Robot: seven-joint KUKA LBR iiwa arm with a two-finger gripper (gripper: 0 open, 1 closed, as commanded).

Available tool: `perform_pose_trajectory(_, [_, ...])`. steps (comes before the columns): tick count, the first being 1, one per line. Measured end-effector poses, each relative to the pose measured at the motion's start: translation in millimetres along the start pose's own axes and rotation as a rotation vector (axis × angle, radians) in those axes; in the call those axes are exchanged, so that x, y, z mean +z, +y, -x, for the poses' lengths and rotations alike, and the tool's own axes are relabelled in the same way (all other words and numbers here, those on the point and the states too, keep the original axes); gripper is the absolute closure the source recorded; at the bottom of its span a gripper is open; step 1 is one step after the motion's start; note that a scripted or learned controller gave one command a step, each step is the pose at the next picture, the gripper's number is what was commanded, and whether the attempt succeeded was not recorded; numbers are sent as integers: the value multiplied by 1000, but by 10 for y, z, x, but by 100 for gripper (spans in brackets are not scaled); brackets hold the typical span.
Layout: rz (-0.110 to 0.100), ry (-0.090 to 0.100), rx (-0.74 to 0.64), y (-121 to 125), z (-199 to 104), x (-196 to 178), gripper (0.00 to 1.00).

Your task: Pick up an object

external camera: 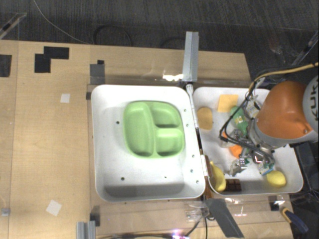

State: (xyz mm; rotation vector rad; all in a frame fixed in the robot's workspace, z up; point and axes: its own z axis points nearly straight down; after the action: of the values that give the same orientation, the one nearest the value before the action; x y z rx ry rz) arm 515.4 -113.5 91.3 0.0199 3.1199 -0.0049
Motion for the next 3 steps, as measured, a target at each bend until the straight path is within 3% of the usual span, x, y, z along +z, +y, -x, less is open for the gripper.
perform_pose_trajectory(1, [-1,5,121,123,177,5,0])
perform_pose_trajectory(2, [2,-1,177,48,4,1,0])
perform_pose_trajectory(3, [1,5,259,-33,311,14,0])
